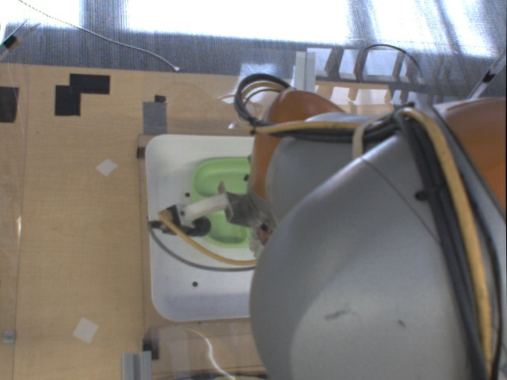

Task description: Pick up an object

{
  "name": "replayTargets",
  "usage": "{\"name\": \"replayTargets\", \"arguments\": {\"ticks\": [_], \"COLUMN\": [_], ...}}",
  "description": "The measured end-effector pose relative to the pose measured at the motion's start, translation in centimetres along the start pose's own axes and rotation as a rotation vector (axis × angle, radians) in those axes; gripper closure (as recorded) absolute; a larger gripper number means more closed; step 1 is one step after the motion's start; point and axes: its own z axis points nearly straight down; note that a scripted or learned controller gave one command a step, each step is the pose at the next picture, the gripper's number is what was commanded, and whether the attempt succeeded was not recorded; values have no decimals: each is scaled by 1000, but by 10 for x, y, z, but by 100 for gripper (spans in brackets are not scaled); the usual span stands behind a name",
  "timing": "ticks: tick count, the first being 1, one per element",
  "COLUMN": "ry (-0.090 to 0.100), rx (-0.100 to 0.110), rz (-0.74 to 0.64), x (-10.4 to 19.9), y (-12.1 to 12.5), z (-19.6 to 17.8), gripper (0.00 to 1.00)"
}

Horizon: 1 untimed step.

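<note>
At the bench's (71,212) far left corner, black blocks (79,92) are marked on the pale wood. Two small pale squares (106,167) lie on the wood nearer the front, well apart from each other. To their right sits a white bin (170,291), with its left rim and front left corner in plain sight. A green thing (218,174) lies on the bin floor, nearer the far edge than the front. It is light green with rounded edges, and it shows as two patches, one beyond the gripper and one before it. The gripper (247,210) hangs low over the green thing, covering its middle. I cannot tell whether the gripper is open or closed, or whether it touches the green thing. The grey arm (372,275), with its orange band (297,105), covers the bin's right side.
</note>
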Motion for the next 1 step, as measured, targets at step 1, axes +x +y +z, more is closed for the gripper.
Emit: {"name": "replayTargets", "arguments": {"ticks": [1], "ry": [-2], "rx": [-2], "rz": [-332], "x": [9], "y": [-46], "z": [4], "gripper": [100]}}
